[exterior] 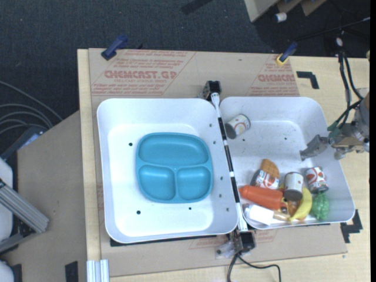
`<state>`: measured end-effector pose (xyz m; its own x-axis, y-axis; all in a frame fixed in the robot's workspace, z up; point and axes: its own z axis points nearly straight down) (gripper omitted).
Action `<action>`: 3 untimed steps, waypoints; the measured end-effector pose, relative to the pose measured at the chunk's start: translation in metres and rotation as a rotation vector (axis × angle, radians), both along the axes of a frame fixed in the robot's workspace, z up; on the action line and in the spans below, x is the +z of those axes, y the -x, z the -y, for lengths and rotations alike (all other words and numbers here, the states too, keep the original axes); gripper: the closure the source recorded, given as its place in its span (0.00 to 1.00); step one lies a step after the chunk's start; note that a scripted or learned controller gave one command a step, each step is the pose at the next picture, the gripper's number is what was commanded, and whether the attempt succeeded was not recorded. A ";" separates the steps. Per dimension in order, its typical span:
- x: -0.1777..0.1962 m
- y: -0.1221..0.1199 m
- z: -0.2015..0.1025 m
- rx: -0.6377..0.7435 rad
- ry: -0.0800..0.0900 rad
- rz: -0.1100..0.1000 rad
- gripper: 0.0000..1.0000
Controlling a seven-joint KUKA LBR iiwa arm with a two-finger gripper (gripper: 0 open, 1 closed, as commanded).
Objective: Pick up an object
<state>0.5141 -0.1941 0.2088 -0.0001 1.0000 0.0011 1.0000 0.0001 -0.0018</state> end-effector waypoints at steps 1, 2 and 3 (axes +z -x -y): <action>-0.121 -0.001 -0.035 0.001 0.001 0.007 0.00; -0.110 -0.003 -0.035 0.000 0.001 0.013 1.00; -0.110 -0.003 -0.035 0.000 0.002 0.013 0.00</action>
